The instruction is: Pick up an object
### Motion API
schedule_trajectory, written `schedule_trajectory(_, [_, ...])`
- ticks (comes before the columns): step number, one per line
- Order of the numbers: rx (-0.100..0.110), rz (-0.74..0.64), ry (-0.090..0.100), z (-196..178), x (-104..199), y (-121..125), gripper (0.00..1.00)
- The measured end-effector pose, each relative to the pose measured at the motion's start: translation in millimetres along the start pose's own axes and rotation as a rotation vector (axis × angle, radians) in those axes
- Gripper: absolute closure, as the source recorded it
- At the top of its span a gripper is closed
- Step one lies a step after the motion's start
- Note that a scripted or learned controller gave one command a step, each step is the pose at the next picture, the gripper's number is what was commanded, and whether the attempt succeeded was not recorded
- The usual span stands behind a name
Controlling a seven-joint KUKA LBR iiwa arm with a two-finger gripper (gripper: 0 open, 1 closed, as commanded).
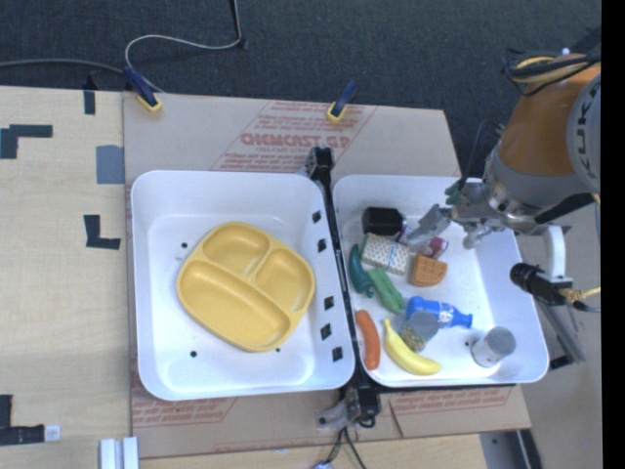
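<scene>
Gripper (pixel 437 233) over right bin (pixel 532 360), fingers spread, nothing between them. Waffle (pixel 427 271) lies just below-left of the tips, box (pixel 385 255) further left; short descent needed

Dark carpet floor (pixel 391 27) beyond a light wooden bench (pixel 49 291) topped with brown cardboard (pixel 234 140)

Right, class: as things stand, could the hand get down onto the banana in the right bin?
Probably yes. The banana lies near the bin's front wall with its top uncovered. The hand hovers above the bin's far side. The orange sausage and blue bottle lie close, so room is tight.
</scene>
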State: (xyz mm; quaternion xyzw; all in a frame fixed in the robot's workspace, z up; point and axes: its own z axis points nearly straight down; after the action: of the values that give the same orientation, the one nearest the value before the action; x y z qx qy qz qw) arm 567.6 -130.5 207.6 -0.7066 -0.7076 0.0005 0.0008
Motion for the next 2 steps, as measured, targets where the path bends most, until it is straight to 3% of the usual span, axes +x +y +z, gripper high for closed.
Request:
schedule_trajectory(1, [-0.009, 0.0, -0.002, 105.2, -5.7, 14.1, 0.0])
schedule_trajectory(2, [-0.011, 0.0, -0.004, 94.6, -6.2, 14.5, 1.0])
